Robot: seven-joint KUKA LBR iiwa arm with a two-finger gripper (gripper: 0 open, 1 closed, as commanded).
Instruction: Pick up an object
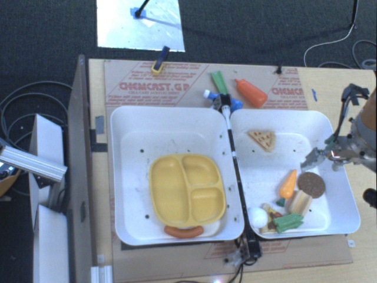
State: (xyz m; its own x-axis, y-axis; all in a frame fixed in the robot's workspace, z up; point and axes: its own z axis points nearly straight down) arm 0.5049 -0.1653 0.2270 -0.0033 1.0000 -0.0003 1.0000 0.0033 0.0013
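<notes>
The right bin (pixel 294 115) holds a toy pizza slice (pixel 261 139) near its back, an orange carrot (pixel 288 184), and a brown-capped mushroom (pixel 310 186) beside it. A white egg (pixel 258 217) and a green piece (pixel 287 221) lie at the front among small bits. My gripper (pixel 327 156) hangs over the right side of this bin, just above and right of the mushroom and carrot. It holds nothing that I can see.
The left bin (pixel 135 134) contains a yellow divided plate (pixel 187 188) with a sausage (pixel 184 231) at its front edge. Behind the bins on the cardboard lie a green stick (pixel 219 82), an orange bottle (pixel 251 93) and a blue piece (pixel 234 104).
</notes>
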